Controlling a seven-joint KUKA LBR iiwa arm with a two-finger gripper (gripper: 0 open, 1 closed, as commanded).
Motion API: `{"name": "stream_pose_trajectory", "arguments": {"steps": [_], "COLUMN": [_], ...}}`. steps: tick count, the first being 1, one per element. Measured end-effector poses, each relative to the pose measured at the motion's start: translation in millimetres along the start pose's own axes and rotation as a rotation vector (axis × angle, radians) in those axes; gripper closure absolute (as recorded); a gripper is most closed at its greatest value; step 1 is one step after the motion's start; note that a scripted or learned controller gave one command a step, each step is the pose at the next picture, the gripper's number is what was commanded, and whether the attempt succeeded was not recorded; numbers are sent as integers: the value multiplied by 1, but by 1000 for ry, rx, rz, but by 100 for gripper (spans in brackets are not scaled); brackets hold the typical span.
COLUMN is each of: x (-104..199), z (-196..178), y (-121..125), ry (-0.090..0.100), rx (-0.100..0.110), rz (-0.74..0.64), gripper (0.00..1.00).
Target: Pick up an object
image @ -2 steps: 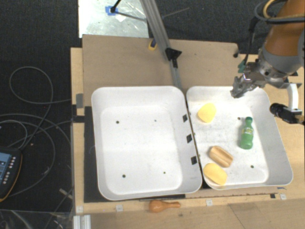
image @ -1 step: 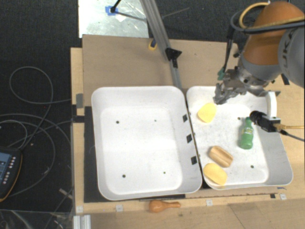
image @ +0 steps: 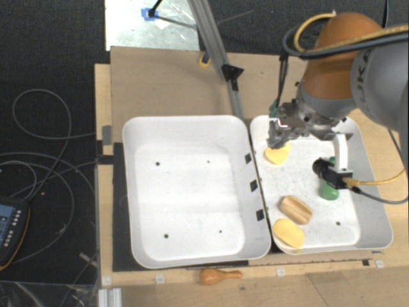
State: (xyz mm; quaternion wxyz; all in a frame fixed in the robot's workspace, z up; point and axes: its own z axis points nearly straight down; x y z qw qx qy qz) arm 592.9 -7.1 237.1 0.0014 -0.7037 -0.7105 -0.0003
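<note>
The yellow disc [image: 277, 155] lies in the right bin [image: 374, 232], at its upper-left, directly under our gripper [image: 278, 135]. We should descend straight and centre on it. Whether the jaws are parted, we cannot tell. Below the disc sit a wooden roll [image: 296, 210] and yellow lump [image: 289, 233]; rightward, a green piece [image: 329, 192].
</note>
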Motion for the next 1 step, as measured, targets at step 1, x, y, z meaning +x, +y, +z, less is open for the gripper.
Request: {"name": "stream_pose_trajectory", "arguments": {"steps": [1], "x": [64], "z": [-1], "y": [-10], "ry": [1], "rx": [-2], "rz": [-2], "gripper": [100]}}
